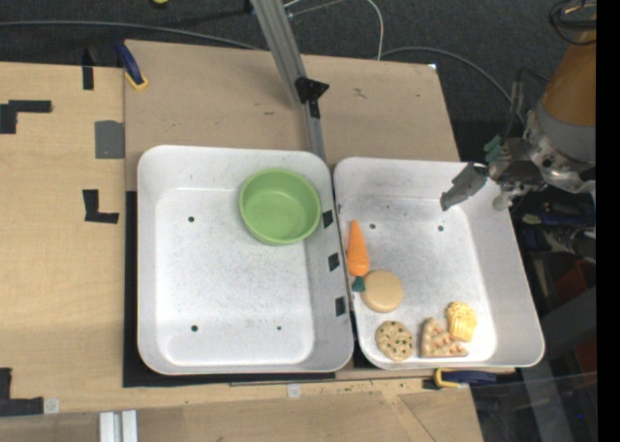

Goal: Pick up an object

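The gripper is seen at the far right corner of the right bin; whether its fingers are open or closed cannot be told, and nothing is seen held. The toy food is grouped toward the bin's near side, so a reach toward the viewer is judged necessary. The carrot, lengthwise front-to-back, lies along the bin's left wall, with a beige puck, a cookie and yellow pieces nearer. No writing can be read.

toys crowd the right bin's near edge; its middle lies bare.
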Available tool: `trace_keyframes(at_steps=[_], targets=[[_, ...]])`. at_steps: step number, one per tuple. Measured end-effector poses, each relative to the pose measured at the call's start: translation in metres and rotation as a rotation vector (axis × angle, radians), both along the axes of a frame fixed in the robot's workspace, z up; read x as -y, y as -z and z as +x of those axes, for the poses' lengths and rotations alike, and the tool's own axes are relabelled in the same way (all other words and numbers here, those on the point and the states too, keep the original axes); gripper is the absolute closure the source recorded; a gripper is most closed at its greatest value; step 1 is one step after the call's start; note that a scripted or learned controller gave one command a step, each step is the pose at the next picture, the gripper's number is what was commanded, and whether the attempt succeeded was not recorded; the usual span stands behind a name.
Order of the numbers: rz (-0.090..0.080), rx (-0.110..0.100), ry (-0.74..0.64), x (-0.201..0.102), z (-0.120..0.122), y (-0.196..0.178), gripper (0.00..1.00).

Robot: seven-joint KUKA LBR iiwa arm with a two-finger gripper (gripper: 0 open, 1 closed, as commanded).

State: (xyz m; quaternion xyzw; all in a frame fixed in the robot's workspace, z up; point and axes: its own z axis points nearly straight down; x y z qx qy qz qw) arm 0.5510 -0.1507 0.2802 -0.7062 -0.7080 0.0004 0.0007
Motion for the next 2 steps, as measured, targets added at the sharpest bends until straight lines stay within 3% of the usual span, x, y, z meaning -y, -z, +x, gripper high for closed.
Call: trace_keyframes(at_steps=[1, 2], targets=[[0.000, 0.000, 0.000, 0.000, 0.000, 0.000, 0.00], [0.000, -0.005, 0.001, 0.004, 0.008, 0.052, 0.00]])
